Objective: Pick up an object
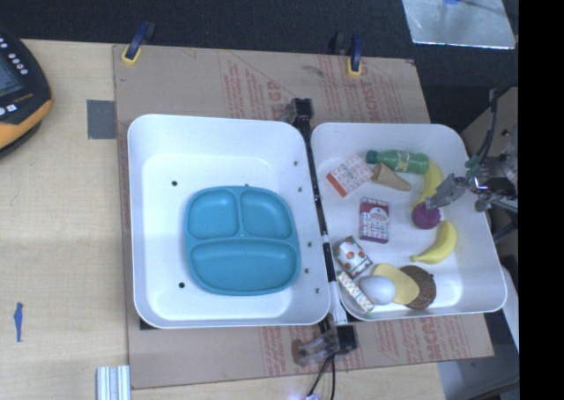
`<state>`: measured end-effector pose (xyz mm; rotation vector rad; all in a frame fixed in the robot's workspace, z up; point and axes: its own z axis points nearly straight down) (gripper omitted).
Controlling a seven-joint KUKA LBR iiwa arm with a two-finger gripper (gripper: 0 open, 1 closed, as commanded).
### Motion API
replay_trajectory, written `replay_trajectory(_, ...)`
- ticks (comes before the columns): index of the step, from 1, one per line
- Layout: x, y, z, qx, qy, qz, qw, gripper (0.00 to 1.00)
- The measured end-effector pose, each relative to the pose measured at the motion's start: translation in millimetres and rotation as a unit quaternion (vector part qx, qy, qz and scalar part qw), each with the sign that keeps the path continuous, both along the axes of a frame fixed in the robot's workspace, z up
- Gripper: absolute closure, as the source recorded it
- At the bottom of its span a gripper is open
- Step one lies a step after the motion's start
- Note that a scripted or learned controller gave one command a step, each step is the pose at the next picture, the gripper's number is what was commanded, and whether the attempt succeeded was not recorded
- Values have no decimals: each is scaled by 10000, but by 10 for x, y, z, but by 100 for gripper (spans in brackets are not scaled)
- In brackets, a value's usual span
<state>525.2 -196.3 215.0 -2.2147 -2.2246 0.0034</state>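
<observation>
1. The gripper reaches in low from the right edge, fingers parted, holding nothing.
2. Just left and nearer lies a purple plum, round, in the right bin.
3. A banana lies nearer, its long axis slanting near-left to far-right.

R bin crowded: bananas, bottle, box | L bin: tray mid, rim room free

Around the 2 bins

We see a blue 3-section plate in the left bin, a yellow-and-black device at the bench's left edge, and 2 clamps holding the cardboard sheet.
</observation>
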Motion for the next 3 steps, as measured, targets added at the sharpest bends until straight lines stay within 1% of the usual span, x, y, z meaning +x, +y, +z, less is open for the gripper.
replay_trajectory(1, -486, 158, -1224, -58, -51, -15, 10000, 0)
replay_trajectory(2, -468, 175, -1094, -14, -33, 18, 10000, 100)
replay_trajectory(3, -470, 177, -1101, -13, -30, 16, 10000, 0)
